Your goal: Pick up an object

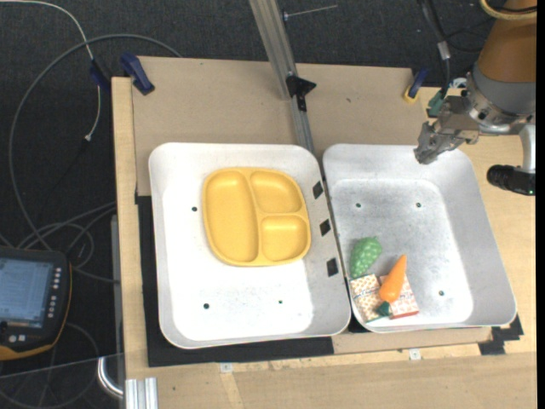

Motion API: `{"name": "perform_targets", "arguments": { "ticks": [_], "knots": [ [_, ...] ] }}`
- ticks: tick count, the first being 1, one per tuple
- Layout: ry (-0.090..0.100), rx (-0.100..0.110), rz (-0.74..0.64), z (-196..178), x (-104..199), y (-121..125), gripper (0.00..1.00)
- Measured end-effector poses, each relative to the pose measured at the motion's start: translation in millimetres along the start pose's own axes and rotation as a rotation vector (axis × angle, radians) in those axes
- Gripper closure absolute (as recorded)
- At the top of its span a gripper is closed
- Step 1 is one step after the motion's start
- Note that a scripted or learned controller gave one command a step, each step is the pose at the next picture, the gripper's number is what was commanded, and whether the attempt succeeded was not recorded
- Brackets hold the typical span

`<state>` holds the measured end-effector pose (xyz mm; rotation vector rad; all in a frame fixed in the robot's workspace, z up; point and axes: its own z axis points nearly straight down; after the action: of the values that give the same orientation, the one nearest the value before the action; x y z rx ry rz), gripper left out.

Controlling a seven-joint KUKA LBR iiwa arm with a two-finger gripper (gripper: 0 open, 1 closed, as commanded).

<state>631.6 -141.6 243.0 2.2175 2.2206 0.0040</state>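
Note:
In the right bin (426,220), near its front left corner, lie a green bumpy toy (367,252), an orange carrot toy (392,280) and a small patterned box (370,296) with a red edge, all crowded together. My gripper (428,150) hangs over the back right rim of that bin, far from the toys, with nothing seen in it. Its fingertips look close together, but the angle hides their state.
A yellow divided plate (255,216) rests in the left bin (183,296). A slanted metal post (274,32) rises behind the bins. Blue clamps (136,73) grip the board's back corners. Cables and a tablet (30,301) lie left of the bench.

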Motion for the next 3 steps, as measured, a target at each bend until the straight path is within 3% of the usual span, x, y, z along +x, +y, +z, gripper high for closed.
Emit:
{"name": "perform_targets", "arguments": {
  "ticks": [1, 3],
  "knots": [
    [0.003, 0.007, -0.005, 12, 55, -3, 1.00],
    [0.003, 0.003, -0.005, -4, 157, -6, 1.00]
  ]
}}
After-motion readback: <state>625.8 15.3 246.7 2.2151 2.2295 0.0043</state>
